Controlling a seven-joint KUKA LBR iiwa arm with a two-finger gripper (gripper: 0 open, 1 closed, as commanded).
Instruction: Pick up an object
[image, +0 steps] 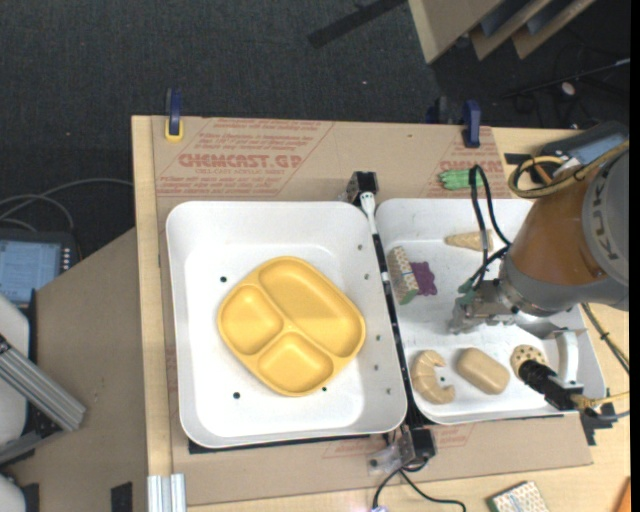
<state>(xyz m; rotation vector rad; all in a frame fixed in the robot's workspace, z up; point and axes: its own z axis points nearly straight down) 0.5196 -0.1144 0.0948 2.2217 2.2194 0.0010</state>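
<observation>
camera view, arm (560, 240) hiding right bin's (430, 218) middle, jaws (470, 312) indistinct

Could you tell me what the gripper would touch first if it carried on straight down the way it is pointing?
Probably bare floor of the right bin: the gripper points down between the purple-and-tan object and the tan bread-like piece. Depth is uncertain.

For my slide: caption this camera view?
Gripper low in right bin amid toy foods; yellow divided plate in left bin.
</observation>
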